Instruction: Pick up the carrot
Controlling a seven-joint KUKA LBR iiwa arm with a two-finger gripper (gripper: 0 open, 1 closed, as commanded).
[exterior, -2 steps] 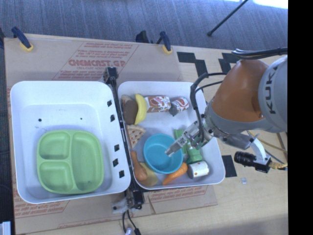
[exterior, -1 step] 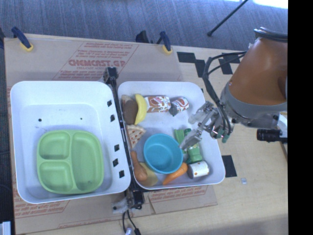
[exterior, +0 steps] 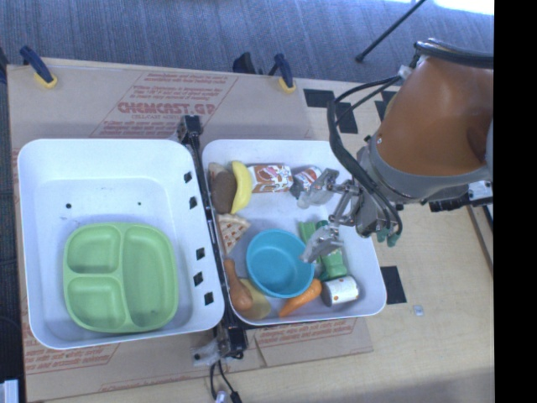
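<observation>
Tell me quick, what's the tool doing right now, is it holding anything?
Tool: hovering over the right white plastic bin, above the round blue bowl; open or shut cannot be told. The long orange carrot lies on the bin floor, not held.

Grey-blue carpet (exterior: 168, 15) lies behind the cardboard-covered bench (exterior: 159, 99).

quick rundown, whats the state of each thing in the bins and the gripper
carrot: lying flat, right bin's near edge, not held
blue bowl: upright
green divided plate: flat in left bin
banana: lying at far end
gripper: above right bin, holding nothing visible
</observation>
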